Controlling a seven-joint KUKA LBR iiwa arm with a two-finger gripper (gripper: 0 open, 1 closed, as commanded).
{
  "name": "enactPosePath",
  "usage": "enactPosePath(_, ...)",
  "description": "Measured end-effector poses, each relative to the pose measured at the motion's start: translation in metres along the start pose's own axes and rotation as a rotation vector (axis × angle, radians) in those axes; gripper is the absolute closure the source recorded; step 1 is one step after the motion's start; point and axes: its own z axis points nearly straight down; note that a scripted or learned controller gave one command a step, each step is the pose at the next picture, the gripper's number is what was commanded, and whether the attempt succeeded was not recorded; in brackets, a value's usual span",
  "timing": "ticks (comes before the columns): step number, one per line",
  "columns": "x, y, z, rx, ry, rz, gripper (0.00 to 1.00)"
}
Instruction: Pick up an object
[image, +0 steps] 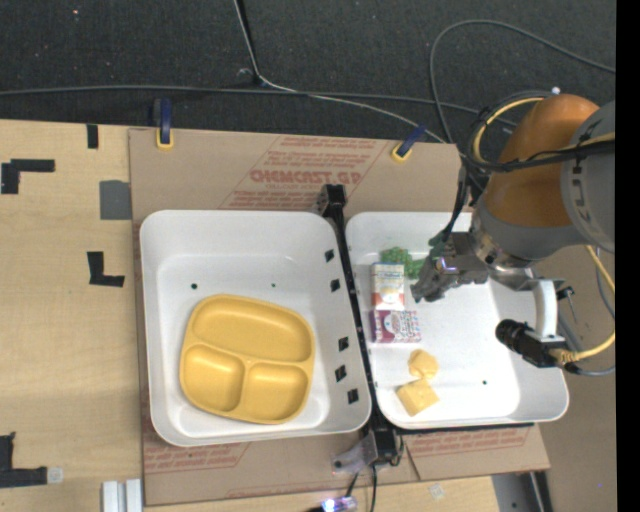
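The two-finger gripper – grip state unclear – is hovering near the right white bin's left wall beside a small printed carton; it could nudge it away.

Right bin contents, left side: green leafy item at top; just below it a white packet with red print, lying flat; then a purple-and-white carton, flat. Two yellow cheese-like blocks lie nearer the front edge, touching each other.
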Motion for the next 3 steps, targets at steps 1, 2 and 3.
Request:
enactPosePath(1,0.047,0.024,-0.007,0.000,0.000,0.000,1.00)
enactPosePath(2,0.093,0.048,-0.011,0.001,-0.001,0.001,1.00)
enactPosePath(3,0.137,0.077,0.010,0.003,-0.002,0.001,1.00)
